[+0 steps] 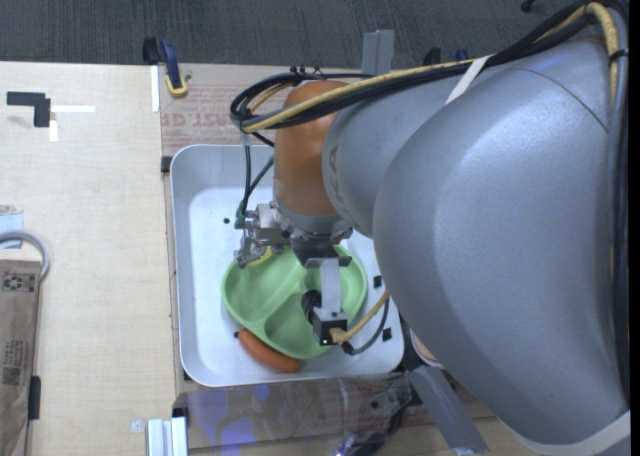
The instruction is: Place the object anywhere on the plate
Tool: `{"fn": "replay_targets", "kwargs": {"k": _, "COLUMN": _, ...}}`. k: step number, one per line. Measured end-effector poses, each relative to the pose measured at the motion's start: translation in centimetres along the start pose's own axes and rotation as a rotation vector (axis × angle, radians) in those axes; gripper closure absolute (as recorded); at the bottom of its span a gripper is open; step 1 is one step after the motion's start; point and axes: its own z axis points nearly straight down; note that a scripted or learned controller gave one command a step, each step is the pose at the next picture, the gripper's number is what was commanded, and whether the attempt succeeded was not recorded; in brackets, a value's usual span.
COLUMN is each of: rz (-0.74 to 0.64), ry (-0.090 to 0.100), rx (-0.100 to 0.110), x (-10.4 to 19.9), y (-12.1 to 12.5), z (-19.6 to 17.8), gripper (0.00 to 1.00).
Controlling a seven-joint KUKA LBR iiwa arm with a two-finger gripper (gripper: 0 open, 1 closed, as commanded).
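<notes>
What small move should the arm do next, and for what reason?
Probably shift the gripper toward the view's lower edge, over the orange object. That object lies in the white bin against the rim of the green plate, not on it, while the gripper hangs above the plate.

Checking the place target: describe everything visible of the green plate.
Green plate: glossy light-green, plastic-looking, roundish, a raised ridge dividing its inside. It lies in the white bin, toward the view's bottom edge. The tool hangs over its upper part, hiding that rim. An orange object sits at its lower-left rim, seemingly partly underneath.
</notes>
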Motion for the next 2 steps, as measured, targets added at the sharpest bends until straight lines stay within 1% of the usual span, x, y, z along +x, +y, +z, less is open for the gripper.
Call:
{"fn": "replay_targets", "kwargs": {"k": 1, "rz": 0.000, "ry": 0.000, "rx": 0.000, "x": -0.01, "y": 0.01, "z": 0.00, "gripper": 0.00}}
{"fn": "replay_targets", "kwargs": {"k": 2, "rz": 0.000, "ry": -0.003, "rx": 0.003, "x": -0.19, "y": -0.03, "z": -0.80, "gripper": 1.00}}
